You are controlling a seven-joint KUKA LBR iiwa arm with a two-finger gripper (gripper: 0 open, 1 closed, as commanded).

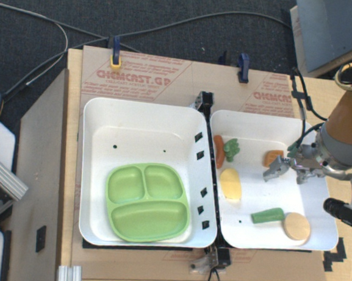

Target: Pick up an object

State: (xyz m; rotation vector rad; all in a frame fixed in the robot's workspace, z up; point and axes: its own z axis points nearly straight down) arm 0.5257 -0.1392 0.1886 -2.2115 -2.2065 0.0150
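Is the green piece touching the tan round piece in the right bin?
Touching. The camera view shows the green piece with its right end meeting the left edge of the tan round piece, no white bin floor between them.

In the right bin you see five objects: an orange carrot [218,151] touching a green broccoli floret [231,149], a yellow lemon [231,184] below them, a green cucumber [267,216] beside a tan round biscuit [296,227], and a small orange piece [273,157] at the far side.
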